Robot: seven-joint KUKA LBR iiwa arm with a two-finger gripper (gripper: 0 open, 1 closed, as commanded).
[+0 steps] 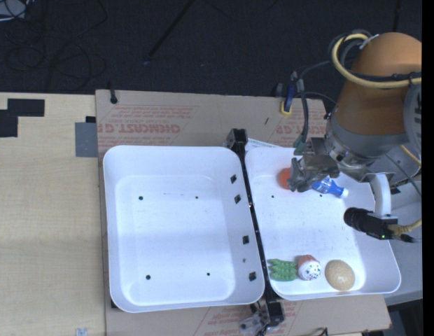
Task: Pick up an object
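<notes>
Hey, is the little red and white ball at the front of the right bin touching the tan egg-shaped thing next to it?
Apart. The camera view shows a thin strip of white bin floor between the red and white ball and the tan egg-shaped thing.

Two white bins, left (pixel 119 187) and right (pixel 385 271), sit side by side on a cardboard sheet (pixel 168 121) over a pale wooden bench (pixel 42 208); dark floor (pixel 168 33) with cables behind.

My gripper (pixel 299 180) covers part of the orange thing (pixel 284 178), perhaps a ball; my arm (pixel 378 96) runs off the right edge.
</notes>
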